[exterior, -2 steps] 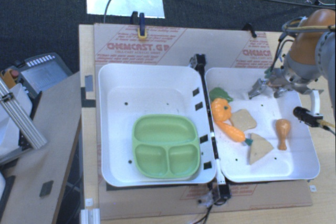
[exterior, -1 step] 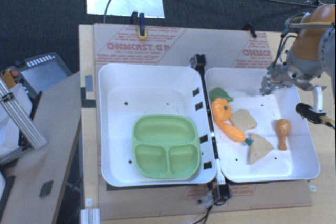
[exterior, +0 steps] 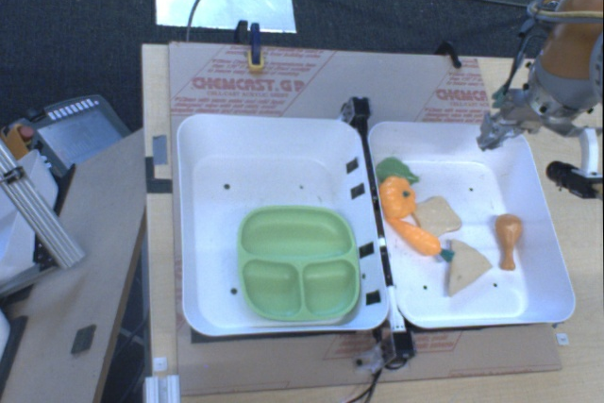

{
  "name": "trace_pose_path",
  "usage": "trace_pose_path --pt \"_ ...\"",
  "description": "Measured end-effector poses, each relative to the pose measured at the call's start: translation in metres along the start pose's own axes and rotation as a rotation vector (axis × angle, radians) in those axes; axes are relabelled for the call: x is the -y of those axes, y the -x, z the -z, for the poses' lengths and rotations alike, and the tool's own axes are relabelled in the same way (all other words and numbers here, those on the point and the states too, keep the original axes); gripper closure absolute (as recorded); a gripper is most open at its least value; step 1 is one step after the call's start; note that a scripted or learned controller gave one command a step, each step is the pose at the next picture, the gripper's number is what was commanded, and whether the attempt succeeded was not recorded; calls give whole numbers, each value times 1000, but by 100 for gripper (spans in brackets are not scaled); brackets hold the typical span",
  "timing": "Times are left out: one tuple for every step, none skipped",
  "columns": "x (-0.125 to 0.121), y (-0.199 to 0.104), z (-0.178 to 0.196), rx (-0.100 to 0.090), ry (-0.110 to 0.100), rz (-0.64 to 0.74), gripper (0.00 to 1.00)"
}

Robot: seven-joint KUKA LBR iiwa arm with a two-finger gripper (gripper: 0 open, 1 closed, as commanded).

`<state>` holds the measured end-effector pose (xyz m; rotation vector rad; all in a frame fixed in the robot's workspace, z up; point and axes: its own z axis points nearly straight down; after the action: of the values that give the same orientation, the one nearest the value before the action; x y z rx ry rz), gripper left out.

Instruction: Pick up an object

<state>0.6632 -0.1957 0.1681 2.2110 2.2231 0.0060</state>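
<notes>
Tool (exterior: 493, 133) above right bin's (exterior: 543, 203) far corner

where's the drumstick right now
The drumstick lies in the right bin, near that bin's right wall, apart from the tan wedge to its left and nearer the camera than the gripper.

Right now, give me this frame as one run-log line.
gripper: over right bin far rim, holds nothing seen | right bin: toy carrot, drumstick, two wedges | left bin: green divided plate
</notes>
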Motion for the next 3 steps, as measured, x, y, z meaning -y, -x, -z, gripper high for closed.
trace_pose_path --pt "-1 -4 65 1 2 1 100" --pt "-2 -3 120 0 0 1 100" --pt "14 -59 122 -3 -5 3 100"
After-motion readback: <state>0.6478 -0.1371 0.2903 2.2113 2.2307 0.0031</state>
